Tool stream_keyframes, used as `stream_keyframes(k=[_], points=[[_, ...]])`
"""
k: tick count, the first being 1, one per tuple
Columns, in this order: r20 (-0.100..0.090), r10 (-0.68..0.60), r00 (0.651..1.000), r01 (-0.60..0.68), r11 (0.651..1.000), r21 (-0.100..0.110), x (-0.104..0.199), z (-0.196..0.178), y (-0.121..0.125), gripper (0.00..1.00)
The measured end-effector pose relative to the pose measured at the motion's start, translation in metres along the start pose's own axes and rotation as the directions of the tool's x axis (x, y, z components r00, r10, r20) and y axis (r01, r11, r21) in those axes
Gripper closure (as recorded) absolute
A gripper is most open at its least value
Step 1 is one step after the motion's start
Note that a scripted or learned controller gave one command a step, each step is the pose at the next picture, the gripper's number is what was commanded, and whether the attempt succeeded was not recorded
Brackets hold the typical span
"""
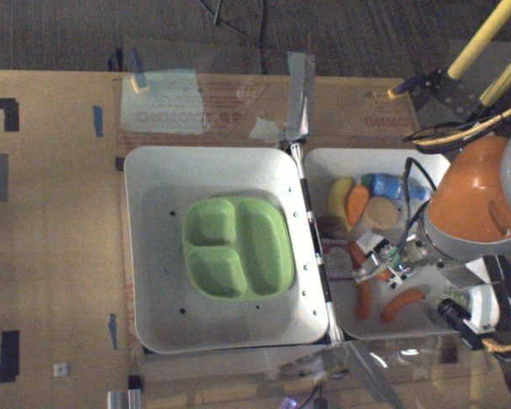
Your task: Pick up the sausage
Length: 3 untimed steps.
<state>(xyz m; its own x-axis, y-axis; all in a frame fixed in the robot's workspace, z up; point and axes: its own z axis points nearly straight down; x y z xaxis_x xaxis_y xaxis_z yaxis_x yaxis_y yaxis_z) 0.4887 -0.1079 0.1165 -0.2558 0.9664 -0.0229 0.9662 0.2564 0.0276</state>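
Table: a light wooden surface is seen, marked with blue tape pieces and black corner marks, and two shallow white bins are carried side by side.
Left bin: a green divided plate with three compartments is seen lying flat near its middle.
Right bin: several toy foods are gathered here, with the arm reaching over it from the right.
Sausage: an orange-red link is seen lying on the floor of the right bin, near its front wall, just below the hand.
Second sausage: a similar link is seen lying at a slant just to the right of the first, apart from it.
Other foods: a banana, a carrot, a round tan piece and a blue item are grouped toward the back of the right bin.
Arm: an orange band is seen above the wrist, over the bin's right side.
Hand: it is positioned low over the bin, just above the sausage; whether its fingers are spread or closed cannot be told, and nothing can be seen held between them.
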Motion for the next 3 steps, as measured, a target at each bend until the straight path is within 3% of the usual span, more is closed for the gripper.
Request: stream_keyframes(k=[1, 2, 3], points=[[-0.021, 0.074, 0.997, -0.074, 0.997, 0.031, -0.042, -0.006, 0.078, 0.00], [-0.009, 0.004, 1.000, -0.004, 1.000, 0.006, -0.022, 0.025, 0.028, 0.00], [-0.022, 0.057, 0.998, -0.057, 0.998, 0.032, -0.001, -0.077, -0.008, 0.00]])
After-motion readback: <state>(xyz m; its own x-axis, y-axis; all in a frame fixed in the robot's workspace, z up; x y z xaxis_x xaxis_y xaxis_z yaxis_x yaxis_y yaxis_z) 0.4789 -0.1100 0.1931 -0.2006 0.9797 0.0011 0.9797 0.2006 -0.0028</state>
